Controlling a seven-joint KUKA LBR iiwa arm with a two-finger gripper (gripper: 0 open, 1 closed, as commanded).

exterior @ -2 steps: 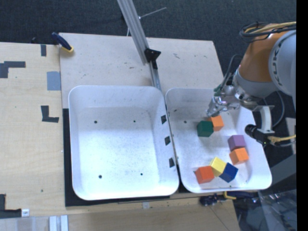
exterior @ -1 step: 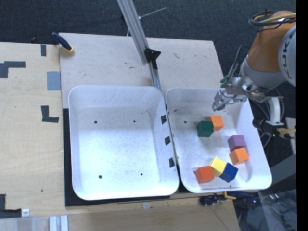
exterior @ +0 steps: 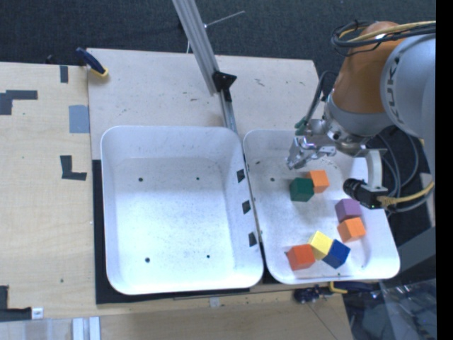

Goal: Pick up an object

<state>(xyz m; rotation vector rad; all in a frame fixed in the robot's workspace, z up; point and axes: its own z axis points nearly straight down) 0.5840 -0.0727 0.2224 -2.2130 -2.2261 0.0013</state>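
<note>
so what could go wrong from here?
The pincer hovers above the green cube, which touches an orange cube: descending could nudge or catch both. The other cubes are crowded too, like the yellow cube against the blue cube, leaving little finger room.

You are looking at a robotics lab — not a home or a shop. The plywood bench (exterior: 177,83) carries two shallow white bins (exterior: 113,211) set side by side, and grey tape marks (exterior: 79,117) are stuck on its surface. An industrial arm (exterior: 386,76) with loose cables (exterior: 403,190) reaches in from the right, and a metal rail (exterior: 202,41) crosses above. The small coloured blocks (exterior: 322,246) are test objects — plain cubes.
</note>
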